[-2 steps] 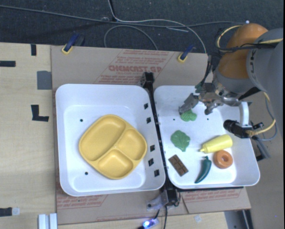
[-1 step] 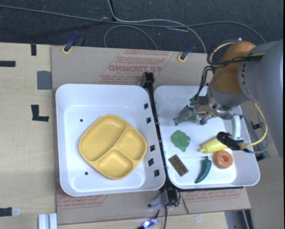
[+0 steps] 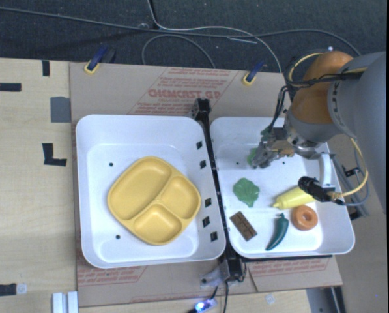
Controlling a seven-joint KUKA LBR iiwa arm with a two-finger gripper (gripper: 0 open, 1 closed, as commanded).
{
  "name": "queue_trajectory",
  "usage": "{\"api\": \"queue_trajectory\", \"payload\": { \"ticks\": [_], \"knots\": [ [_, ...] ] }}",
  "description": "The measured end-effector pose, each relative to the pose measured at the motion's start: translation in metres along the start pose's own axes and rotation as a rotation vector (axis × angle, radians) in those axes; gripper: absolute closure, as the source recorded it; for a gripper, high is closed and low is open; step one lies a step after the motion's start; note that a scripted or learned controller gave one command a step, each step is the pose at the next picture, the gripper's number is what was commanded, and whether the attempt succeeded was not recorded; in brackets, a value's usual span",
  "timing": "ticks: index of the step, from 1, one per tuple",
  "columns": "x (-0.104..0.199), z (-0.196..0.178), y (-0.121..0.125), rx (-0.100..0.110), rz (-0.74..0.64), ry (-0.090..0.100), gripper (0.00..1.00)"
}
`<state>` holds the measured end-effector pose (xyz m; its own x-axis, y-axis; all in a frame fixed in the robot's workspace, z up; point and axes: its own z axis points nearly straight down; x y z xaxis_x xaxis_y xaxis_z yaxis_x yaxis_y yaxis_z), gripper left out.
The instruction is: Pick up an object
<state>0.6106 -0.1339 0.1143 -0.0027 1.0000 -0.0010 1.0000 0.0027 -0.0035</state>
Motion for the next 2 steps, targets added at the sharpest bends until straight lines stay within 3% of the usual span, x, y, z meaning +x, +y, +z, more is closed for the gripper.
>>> {"api": "queue_trajectory", "payload": {
  "ticks": [2],
  "knots": [
    [-0.002, -0.115, 0.012, -0.008, 0.001, 0.0, 1.0]
  ]
}}
